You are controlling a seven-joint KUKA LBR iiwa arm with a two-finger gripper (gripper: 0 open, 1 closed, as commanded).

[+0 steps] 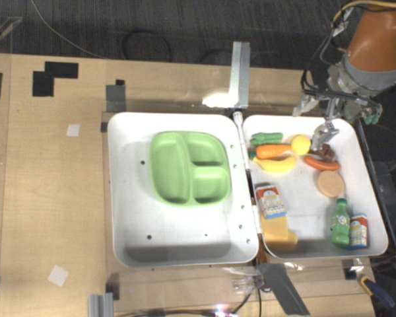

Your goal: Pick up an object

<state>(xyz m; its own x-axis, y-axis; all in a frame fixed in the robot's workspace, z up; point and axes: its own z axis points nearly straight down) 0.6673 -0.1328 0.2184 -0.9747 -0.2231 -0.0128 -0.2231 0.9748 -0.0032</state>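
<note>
Right bin (376, 230) on the surface, holding toy foods, with the gripper (326, 136) lowered over its upper part just above a reddish sausage (322, 163) beside a lemon (300, 144) and a carrot (274, 152); jaws' opening cannot be told.

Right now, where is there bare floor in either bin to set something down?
Left bin: a strip below the green tray. Right bin: a patch between the carton, cookie and green bottle. Crowded along the top around carrot and banana.
</note>
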